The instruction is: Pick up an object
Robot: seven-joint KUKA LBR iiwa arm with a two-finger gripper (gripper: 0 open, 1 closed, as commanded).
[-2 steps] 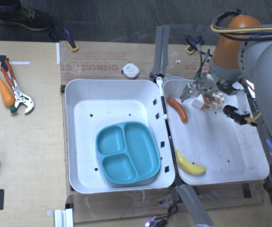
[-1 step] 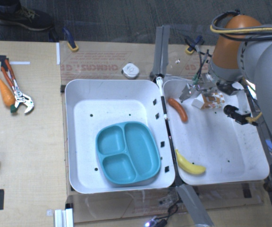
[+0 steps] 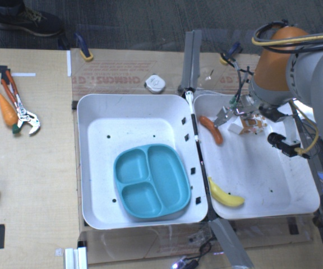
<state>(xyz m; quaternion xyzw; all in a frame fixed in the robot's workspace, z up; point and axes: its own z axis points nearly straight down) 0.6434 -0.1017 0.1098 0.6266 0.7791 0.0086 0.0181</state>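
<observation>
I see the right bin (image 3: 296,203) holding my arm (image 3: 313,66), low near its far wall. The gripper (image 3: 241,112) sits just right of the sausage (image 3: 211,130), whose long axis slants down-right. Smaller, the banana (image 3: 225,194) lies well nearer me. Grip state: cannot tell.

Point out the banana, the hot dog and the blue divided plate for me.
banana (image 3: 225,195): camera view, middle of its yellow body.
hot dog (image 3: 211,129): camera view, middle of its length.
blue divided plate (image 3: 177,175): camera view, right rim.
</observation>
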